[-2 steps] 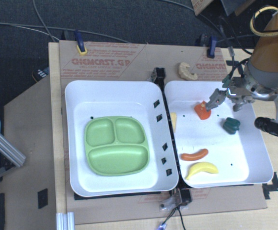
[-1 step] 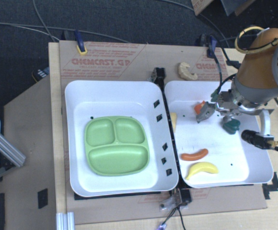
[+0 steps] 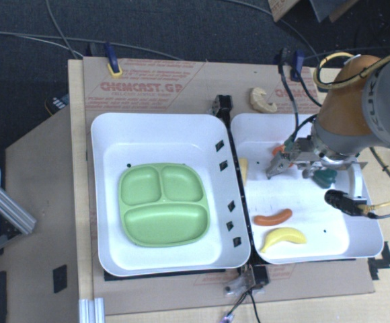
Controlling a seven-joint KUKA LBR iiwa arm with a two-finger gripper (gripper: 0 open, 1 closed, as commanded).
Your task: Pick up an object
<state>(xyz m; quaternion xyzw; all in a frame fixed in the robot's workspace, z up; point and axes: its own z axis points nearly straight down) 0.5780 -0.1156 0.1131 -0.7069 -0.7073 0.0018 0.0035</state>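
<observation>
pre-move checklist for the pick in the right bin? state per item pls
1. Targets in the right bin: ok. A banana and a hot dog lie near its front edge.
2. Targets apart from each other: ok, a narrow gap shows between them.
3. Gripper over the right bin: ok, but it sits towards the back, away from both targets.
4. Object between the jaws: cannot tell. Something teal shows under the wrist, unclear what.
5. Jaws open or shut: cannot tell.
6. Left bin: ok, the green divided plate lies flat there, away from the arm.
</observation>
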